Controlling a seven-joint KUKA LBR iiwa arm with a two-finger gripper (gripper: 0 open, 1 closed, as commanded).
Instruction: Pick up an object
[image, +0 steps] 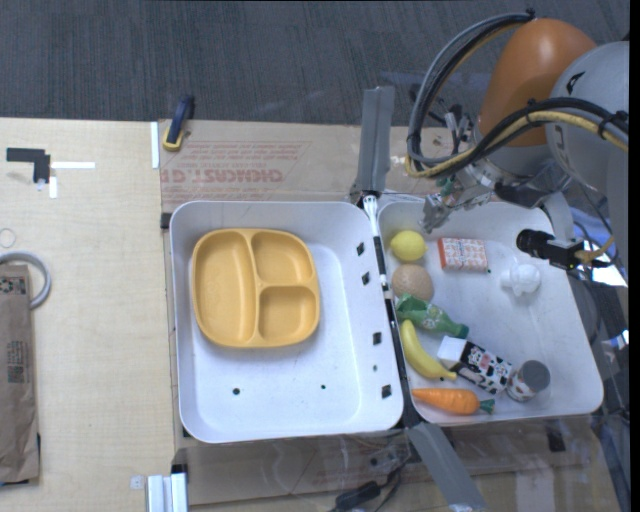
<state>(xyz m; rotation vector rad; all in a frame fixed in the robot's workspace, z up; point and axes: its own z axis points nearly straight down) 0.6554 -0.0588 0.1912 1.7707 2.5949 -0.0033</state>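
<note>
While we scan, lemon (407, 245): right bin (570, 330), far-left corner.
Hand (436, 212): just beyond it; grip state we cannot tell.
Handling: we judge it firm, rounded, slippery; grip across the middle.

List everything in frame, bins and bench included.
left bin: 1, white, centre of bench
right bin: 1, white, beside it
divided plate: 1, yellow, left bin
lemon: 1, yellow, right bin, far left
brownish ball: 1, below the lemon
green bottle: 1, lying by the divider
banana: 1, yellow
carrot: 1, orange, near edge
cow-print can: 1, lying down
small box: 1, red-white
white object: 1, unclear
gripper: 1, above the right bin's far edge
</note>
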